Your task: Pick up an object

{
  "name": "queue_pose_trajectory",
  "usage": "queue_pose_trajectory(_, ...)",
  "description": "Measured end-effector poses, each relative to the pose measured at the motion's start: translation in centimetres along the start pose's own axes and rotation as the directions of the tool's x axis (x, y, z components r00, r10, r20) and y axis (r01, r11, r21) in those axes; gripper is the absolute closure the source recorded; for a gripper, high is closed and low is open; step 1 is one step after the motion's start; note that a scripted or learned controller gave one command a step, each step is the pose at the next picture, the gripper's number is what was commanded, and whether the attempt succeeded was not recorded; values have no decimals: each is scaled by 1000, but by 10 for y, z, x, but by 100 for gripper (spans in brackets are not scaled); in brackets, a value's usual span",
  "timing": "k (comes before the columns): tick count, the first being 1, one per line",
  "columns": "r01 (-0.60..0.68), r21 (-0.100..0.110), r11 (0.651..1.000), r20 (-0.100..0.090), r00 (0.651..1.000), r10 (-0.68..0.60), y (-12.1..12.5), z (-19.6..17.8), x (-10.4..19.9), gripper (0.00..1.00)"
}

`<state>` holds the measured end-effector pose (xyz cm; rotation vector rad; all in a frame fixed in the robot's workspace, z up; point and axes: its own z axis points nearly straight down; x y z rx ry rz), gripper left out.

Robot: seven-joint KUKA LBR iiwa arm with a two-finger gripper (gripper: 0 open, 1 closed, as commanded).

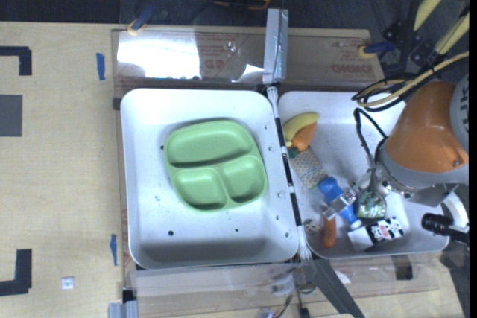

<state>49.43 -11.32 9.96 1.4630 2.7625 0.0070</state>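
Observation:
My gripper (356,203) hangs low in the right bin (337,109), under the grey wrist and orange band, right over a cluster of small items. A blue object (329,188) lies just to its left, touching or nearly touching it. A small orange carrot-like piece (329,232) lies in front of it on the left, and a black-and-white box (384,231) on the right. A yellow banana (299,122) and an orange piece (303,136) rest at the bin's far left corner. The gripper's tip is buried in clutter.
The left bin (141,182) holds a green divided plate (216,162). A speckled flat piece (307,167) lies by the wall between the bins. Black cables (367,132) loop above the right bin's back. A clear panel (194,56) stands behind the bins.

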Motion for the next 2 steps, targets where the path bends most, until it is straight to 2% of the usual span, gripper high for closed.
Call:
queue_pose_trajectory(1, 72, 3, 997, -4, 997, -72, 25, 13, -13, 0)
queue_pose_trajectory(2, 71, 0, 998, -1, 998, -71, 25, 2, -14, 100)
